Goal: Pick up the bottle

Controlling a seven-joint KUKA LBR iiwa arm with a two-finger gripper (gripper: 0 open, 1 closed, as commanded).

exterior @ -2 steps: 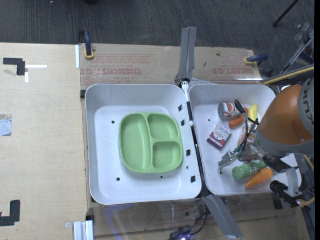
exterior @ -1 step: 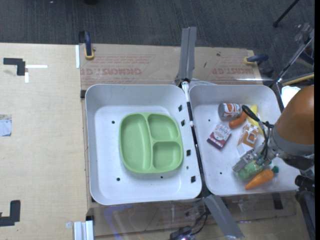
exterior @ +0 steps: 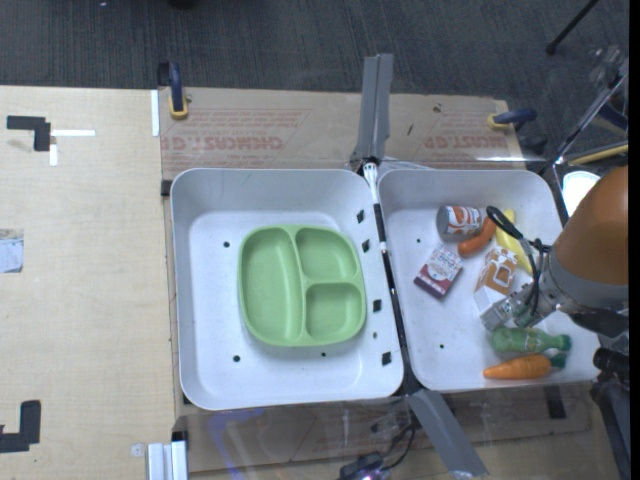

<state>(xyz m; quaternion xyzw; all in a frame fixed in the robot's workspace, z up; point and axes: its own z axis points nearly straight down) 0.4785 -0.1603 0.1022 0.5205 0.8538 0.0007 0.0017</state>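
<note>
**Camera view: gripper low over bottle in right bin, grasp unconfirmed**

Camera view, looking down on both bins. Left bin [exterior: 200, 298] holds a green divided plate [exterior: 302, 286], roughly centred, three compartments.

Right bin [exterior: 430, 353] has the clutter, all toward its right half:
- green bottle [exterior: 528, 342] lying on its side near the bin's near-right corner, cap end pointing right
- carrot [exterior: 517, 369] just beside the bottle, on the near side, roughly parallel to it
- small dark red packet [exterior: 438, 271] mid-bin, apart from the rest
- can [exterior: 460, 220] toward the far side, with an orange item [exterior: 478, 236] and a yellow item [exterior: 507, 230] against it
- orange-and-white packet [exterior: 499, 268] between the can group and the gripper

Arm comes in from the right, orange band [exterior: 600, 223] visible over the bin's right wall. Gripper [exterior: 512, 311] sits at the bottle's left end, just above or touching it; cannot tell which. Cannot tell whether the pincer is wide or closed, tips too small and blurred. Bottle is on the bin floor, not lifted.
</note>
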